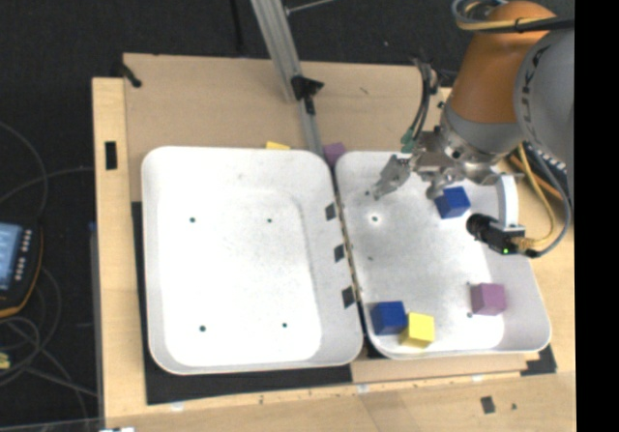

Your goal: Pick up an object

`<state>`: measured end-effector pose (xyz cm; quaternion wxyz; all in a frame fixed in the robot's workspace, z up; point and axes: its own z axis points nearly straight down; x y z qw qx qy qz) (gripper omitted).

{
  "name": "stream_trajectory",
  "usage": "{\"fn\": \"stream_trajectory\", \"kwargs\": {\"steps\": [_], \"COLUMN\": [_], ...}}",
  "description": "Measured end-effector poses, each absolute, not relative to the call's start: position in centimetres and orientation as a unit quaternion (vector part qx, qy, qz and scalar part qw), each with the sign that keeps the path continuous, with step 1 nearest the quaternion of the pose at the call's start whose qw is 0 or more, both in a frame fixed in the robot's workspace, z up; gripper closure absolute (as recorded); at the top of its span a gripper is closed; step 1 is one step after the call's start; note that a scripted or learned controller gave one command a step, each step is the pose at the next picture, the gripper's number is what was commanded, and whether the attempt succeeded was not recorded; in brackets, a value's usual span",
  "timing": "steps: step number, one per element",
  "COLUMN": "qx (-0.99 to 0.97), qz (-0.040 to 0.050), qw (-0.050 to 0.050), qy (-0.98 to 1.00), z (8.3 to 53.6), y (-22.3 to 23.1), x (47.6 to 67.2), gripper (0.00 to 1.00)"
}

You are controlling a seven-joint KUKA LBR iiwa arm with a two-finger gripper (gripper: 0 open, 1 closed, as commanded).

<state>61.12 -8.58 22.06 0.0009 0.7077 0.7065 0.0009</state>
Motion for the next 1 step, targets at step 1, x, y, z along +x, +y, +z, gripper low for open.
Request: {"fn": "stream_trajectory", "kwargs": {"steps": [1], "qx": [0.708], "qz": [-0.0009], "qw": [0.002], "qy": [0.706], "z": [20.27], "y": [-15.56], "x": [64.36], "gripper": [0.00]}}
